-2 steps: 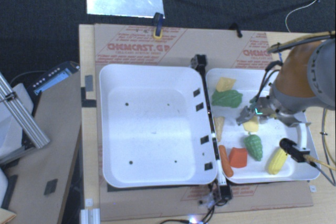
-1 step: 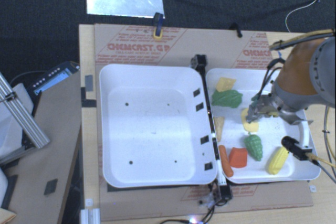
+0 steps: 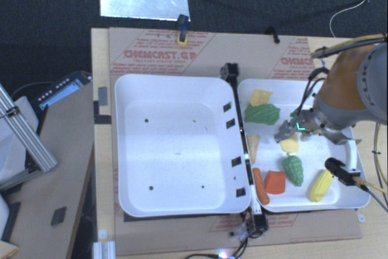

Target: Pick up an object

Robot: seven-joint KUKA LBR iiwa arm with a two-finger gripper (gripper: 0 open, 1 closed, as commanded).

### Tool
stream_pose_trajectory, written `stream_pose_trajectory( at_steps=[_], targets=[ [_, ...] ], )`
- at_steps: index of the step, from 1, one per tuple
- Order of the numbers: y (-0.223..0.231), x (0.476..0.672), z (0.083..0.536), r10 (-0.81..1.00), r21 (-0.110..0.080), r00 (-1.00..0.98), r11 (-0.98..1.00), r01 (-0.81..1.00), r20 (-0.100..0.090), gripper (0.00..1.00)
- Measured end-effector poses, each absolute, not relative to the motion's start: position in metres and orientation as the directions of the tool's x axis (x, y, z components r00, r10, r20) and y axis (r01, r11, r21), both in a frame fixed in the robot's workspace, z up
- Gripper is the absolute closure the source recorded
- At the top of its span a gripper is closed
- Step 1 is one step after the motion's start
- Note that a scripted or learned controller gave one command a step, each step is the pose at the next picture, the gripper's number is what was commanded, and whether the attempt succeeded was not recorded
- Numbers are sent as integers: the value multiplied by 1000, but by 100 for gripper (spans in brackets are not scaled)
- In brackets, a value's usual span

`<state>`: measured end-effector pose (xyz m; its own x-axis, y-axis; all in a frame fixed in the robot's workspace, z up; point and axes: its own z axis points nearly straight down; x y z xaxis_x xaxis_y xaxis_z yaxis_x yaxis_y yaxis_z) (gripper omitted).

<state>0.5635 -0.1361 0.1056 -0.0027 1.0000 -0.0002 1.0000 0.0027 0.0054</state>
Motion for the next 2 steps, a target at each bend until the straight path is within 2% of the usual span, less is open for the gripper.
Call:
stream_pose_trajectory(
  at_steps=[1,2],
  targets=[
    [-136,564,117,1000,8,-3,3,1000,-1,100],
    [-136,564,116,1000,8,-3,3,1000,0,0]
  ],
)
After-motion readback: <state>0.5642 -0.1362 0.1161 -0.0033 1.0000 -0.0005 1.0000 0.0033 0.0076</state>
